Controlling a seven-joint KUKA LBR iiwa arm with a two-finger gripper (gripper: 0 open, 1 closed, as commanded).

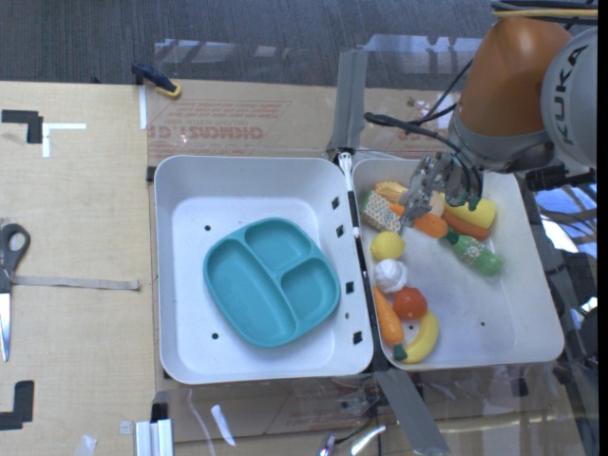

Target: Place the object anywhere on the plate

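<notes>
Several toy foods crowd right bin (pixel 494 335); I take target among those under pincer (pixel 439 190), near orange carrot (pixel 429 224). Can't tell pincer's state. Teal plate (pixel 273 281) sits apart in left bin (pixel 180 255), awaiting drop.

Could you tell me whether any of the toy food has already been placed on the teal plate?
No, the teal plate in the left bin has all three compartments bare, and the toy food lies in the right bin.

A: What sort of place is this?
B: A robotics lab: a grey-and-orange industrial arm (pixel 518 74) works over two white bins (pixel 180 283), with scissors (pixel 9 264) and taped markers on the bench (pixel 66 207) far from its gripper (pixel 432 188).
</notes>
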